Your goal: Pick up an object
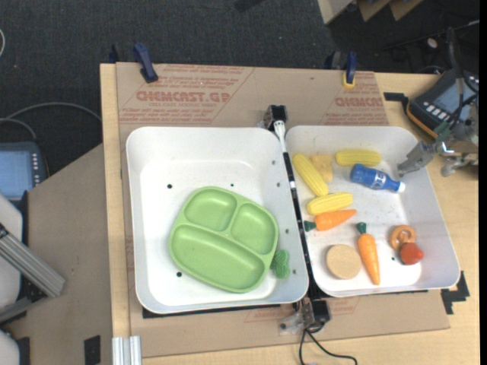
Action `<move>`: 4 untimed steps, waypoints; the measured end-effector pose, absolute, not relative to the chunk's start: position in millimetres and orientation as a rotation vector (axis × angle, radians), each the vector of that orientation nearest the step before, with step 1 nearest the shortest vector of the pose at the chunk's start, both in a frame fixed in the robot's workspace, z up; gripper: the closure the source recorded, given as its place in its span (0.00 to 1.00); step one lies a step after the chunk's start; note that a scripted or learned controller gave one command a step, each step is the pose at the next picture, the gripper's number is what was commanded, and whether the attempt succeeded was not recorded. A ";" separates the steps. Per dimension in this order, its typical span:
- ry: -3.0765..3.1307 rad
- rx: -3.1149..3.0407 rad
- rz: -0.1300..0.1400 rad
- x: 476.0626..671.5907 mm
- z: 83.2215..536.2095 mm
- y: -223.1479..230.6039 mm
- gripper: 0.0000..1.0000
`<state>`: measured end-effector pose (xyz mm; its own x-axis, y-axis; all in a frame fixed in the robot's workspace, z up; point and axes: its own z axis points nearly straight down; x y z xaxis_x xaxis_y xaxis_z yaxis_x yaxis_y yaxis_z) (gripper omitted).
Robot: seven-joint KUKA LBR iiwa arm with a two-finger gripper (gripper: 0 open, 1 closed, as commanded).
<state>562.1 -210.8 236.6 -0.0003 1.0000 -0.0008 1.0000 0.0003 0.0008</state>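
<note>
Gripper (415,158) poised at the right bin's (449,276) far right rim, holding nothing.

The grey fingers reach in low from the right, slightly parted, their tips just beside the blue bottle (374,179), which lies on its side with a white cap. Around it lie glossy plastic toys: yellow corn cobs (310,174), two orange carrots (368,255) and a tan disc (342,261). A smooth green divided plate (222,238) sits in the left bin (144,204).
</note>
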 end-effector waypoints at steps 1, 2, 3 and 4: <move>2.229 2.222 -0.003 617.4 89.5 -207.8 0.00; 2.230 2.218 0.000 625.2 84.2 -137.9 0.00; 2.224 2.219 0.001 625.3 95.5 -141.5 1.00; 2.225 2.210 0.012 607.1 191.3 -75.5 1.00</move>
